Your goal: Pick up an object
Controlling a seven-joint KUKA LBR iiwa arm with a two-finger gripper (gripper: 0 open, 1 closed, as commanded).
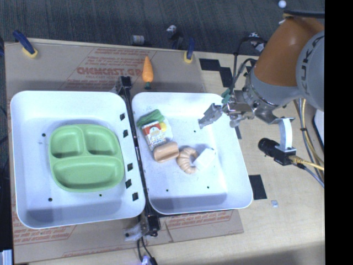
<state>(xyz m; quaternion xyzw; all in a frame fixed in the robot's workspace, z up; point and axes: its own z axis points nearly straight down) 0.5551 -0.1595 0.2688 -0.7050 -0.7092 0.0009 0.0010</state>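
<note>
The right bin holds a green pod-like piece, a small printed packet, a tan bread roll, a croissant and a white block that touches the croissant. My gripper hangs over the bin's upper right part, above and to the right of the white block. It is apart from all the objects, and nothing shows in it.
In the left bin lies a green divided plate. An orange carrot rests on the cardboard behind the bins. A black divider runs between the bins. Cables and a black fitting sit right of the right bin.
</note>
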